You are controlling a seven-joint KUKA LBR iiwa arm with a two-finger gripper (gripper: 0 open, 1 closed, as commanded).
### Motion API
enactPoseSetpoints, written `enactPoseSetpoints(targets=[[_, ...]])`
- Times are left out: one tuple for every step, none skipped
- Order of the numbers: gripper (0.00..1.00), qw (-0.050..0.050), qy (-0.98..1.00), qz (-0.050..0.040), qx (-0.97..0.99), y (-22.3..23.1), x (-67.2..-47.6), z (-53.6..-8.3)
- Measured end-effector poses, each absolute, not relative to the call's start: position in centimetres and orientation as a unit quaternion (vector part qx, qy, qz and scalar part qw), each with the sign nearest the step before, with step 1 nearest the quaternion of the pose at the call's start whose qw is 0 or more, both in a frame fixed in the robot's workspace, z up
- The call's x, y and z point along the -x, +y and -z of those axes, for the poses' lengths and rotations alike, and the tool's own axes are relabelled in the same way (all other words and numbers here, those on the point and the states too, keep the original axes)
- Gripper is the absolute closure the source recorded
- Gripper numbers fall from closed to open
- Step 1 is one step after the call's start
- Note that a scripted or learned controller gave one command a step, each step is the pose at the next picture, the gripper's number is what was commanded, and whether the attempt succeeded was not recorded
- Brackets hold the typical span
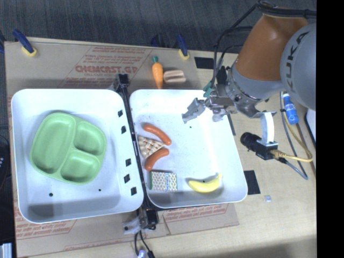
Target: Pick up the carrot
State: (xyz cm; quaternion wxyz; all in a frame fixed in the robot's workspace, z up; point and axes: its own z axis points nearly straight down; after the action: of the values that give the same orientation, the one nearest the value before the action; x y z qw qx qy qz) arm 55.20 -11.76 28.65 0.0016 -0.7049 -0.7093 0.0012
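Note:
The carrot [156, 73], orange with a green top, lies on the cardboard just behind the right bin [228, 144], outside it and near its back left corner. My gripper [205, 113] hangs over the back of the right bin, to the right of the carrot and nearer the camera, well apart from it. Its fingers [191, 111] are spread open with nothing between them.
A small bun [174, 77] lies right beside the carrot. In the right bin are two sausages [156, 133] [156, 156], a waffle piece [147, 144], a patterned square [163, 181] and a banana [205, 184]. The left bin [21, 198] holds a green divided plate [67, 147].

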Motion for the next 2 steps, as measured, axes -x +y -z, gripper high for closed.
enactPoseSetpoints(targets=[[0.00,0.002,-0.675,-0.0023,0.738,-14.0,-65.6,-18.8],[0.00,0.002,-0.557,-0.0019,0.830,-20.1,-65.6,-9.1]])
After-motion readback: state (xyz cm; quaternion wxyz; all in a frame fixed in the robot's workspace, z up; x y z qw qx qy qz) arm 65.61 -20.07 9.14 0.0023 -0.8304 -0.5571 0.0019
